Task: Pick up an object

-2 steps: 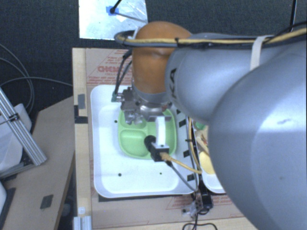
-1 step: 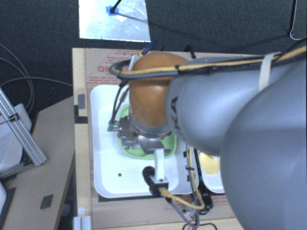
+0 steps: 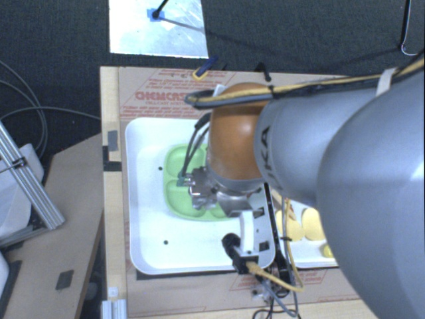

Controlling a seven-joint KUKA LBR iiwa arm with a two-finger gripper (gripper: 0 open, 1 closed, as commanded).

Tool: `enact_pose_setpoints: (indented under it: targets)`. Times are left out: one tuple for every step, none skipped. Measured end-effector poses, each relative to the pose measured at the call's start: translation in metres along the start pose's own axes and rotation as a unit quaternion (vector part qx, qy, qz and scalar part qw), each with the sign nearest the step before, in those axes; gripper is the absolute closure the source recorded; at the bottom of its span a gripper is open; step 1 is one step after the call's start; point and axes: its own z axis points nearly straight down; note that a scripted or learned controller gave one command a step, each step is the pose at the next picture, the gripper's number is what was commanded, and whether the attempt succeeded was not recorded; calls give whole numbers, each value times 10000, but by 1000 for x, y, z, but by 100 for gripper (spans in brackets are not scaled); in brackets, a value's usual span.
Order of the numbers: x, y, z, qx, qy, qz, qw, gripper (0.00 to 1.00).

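Glossy rounded green object (image 3: 174, 178) in smooth white bin (image 3: 143, 178).

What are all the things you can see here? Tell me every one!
white bin: one, white, left of the bench, under the arm's wrist.
green object: one, light green, in the white bin, partly hidden by the arm.
yellow objects: a few, pale yellow, right of the green one beneath the arm; exact count unclear.
cardboard sheet: one, tan with red print, under the bin.
shiny sheet: one, silvery, on the dark floor above the bench.
metal rail: one, silver, far left.
arm: one, grey with an orange band, reaching in from the right over the bin.
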Motion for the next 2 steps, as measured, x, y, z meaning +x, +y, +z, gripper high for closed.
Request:
enact_pose_setpoints:
  targets:
    - [-65,87,12,-41,-7,12,10000,100]
    - [-4,-4,-31,-15,31,-73,10000,100]
